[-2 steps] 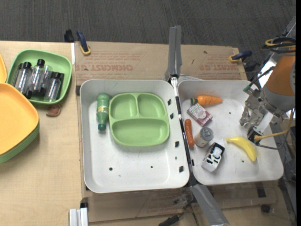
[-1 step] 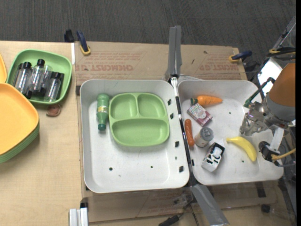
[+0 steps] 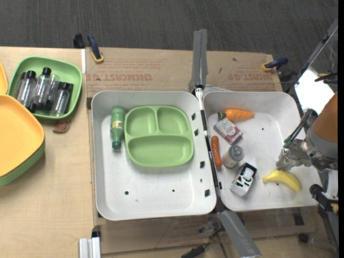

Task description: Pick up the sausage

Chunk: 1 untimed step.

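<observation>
The sausage (image 3: 216, 150) is a slim orange-red link lying lengthwise against the left wall of the right bin (image 3: 269, 198). My gripper (image 3: 287, 161) hangs low over the right side of that bin, just above the stem end of a yellow banana (image 3: 283, 180). It is well to the right of the sausage, with a small can and a white box between them. Nothing shows in its grasp.
Near the sausage are a grey can (image 3: 235, 155), a pink packet (image 3: 228, 130), a carrot (image 3: 238, 114) and a white-and-black box (image 3: 244, 178). The left bin (image 3: 156, 198) holds a green divided plate (image 3: 158, 136) and a green bottle (image 3: 117, 126). A tray of bottles (image 3: 45, 87) and yellow plates (image 3: 19, 144) sit far left.
</observation>
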Motion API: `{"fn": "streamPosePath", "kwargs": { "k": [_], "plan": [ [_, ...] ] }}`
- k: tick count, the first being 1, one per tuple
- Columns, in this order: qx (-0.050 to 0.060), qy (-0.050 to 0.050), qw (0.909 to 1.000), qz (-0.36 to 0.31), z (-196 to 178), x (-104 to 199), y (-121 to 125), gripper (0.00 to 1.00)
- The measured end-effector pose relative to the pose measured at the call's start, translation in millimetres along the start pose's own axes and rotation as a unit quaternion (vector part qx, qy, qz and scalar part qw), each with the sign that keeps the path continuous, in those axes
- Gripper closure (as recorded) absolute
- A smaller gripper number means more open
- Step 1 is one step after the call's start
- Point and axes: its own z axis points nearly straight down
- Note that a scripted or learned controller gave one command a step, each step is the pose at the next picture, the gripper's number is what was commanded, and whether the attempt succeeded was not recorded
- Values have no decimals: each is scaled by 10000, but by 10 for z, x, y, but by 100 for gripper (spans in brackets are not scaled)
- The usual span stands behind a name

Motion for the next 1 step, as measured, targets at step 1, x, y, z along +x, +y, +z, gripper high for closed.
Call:
{"fn": "streamPosePath", "kwargs": {
  "k": [1],
  "plan": [
    [-12,-6,9953,-970,-6,225,712,100]
  ]
}}
